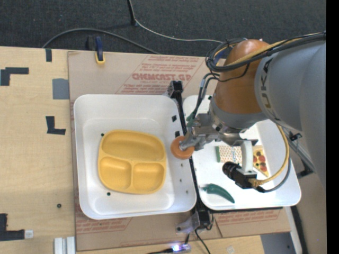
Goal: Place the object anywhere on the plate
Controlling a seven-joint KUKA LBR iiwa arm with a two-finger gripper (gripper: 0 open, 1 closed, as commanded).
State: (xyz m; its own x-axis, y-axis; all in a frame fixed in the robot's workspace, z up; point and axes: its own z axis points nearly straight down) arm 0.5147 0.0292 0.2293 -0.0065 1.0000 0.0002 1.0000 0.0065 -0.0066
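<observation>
Two white bins are sitting side by side on the bench. I am seeing the gripper (186, 144) hanging over the divider between them, its fingers grasping an orange round object (181, 148). The object is just beside the left bin's (85, 142) right wall, near the yellow three-part plate (132, 160) but not on it. A green item (220, 192) is lying in the right bin (280, 194).

green pepper (219, 192) and patterned cards (230, 153) lie in right bin (288, 194)
</observation>
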